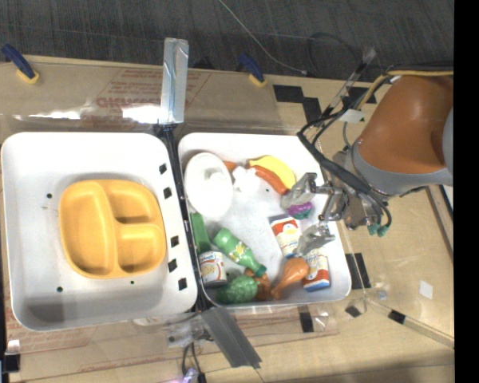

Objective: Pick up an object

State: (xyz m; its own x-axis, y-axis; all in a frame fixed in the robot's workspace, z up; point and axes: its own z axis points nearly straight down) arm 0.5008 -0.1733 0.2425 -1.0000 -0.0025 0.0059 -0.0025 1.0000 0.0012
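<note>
the arm (403,130) reaches in from the right, its orange band over the right edge of the right bin (259,144), and its pincer (310,214) hangs above that bin's right half. the two metal fingers are spread apart, one near a small purple item (301,209) and the other lower, above a small white and red carton (285,236); nothing sits between them, so the pincer is open and holds nothing. the things to pick from all lie in the right bin: a white bowl (208,183) at its upper left, a yellow banana-like piece (276,168) and an orange piece (270,178) just beside it near the top, a green bottle (238,250) lying slantwise in the middle, a small can (212,268) at the lower left, a dark green lumpy item (238,290) along the bottom wall, an orange carrot-like piece (291,274) next to it, and a second white, red and blue carton (318,271) at the lower right corner. the left bin (24,238) holds a yellow divided tray (112,227), lying flat near its middle, well apart from the pincer. both bins rest side by side on the desk (399,286), touching along their shared edge.
</note>
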